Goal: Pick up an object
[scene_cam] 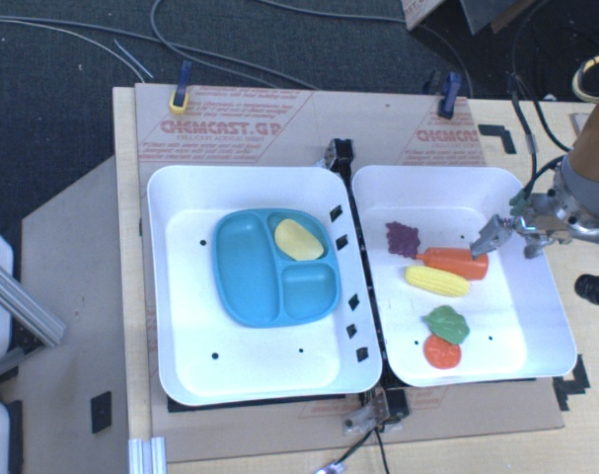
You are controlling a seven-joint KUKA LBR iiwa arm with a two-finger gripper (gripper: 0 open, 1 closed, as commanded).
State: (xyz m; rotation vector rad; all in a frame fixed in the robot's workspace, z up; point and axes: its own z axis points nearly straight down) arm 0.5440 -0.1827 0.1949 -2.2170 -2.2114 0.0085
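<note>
Two shallow white bins sit side by side on the bench. Left bin (181, 363), centre-left of the frame: contains a blue divided plate (275, 267), with a yellow piece (299, 239) lying in the plate's upper right compartment. Right bin (536, 334), centre-right of the frame: contains five toy items. A purple piece (403, 238) lies toward the bin's upper left. An orange carrot-like piece (455, 262) lies just right of it. A yellow corn cob (437, 281) lies just below the carrot, touching or nearly touching it. A green piece (446, 323) rests lower down, overlapping a red-orange piece (441, 352) beneath it.

The arm enters from the right edge of the frame. Its gripper (485, 245) is at the right end of the carrot-like piece, low in the right bin. Finger spacing: cannot be judged from this angle. No item is seen between them. The carrot lies on the bin floor.

Two clamps, one yellow (181, 97) and one blue (449, 95), sit at the board's upper edge.
</note>
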